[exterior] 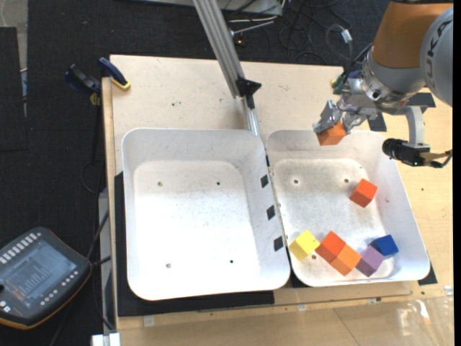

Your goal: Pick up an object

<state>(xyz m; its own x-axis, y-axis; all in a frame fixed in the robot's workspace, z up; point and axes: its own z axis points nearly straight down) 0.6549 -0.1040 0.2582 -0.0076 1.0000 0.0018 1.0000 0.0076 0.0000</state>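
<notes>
My gripper (333,127) hangs above the far edge of the right bin (317,144), shut on an orange block (331,134) that shows between its fingers, lifted off the bin floor. Lower in the same bin lie a loose orange-red cube (363,192), a yellow cube (305,244), a red-orange block (332,246), an orange block (347,258), a purple cube (370,260) and a blue cube (385,245), clustered near the front right corner.
The left bin (137,193) sits beside the right one, sharing a middle rim. A slanted metal pole (220,38) rises from behind the bins. A teach pendant (36,276) lies at the lower left. A blue clamp (97,76) grips the bench's far left corner.
</notes>
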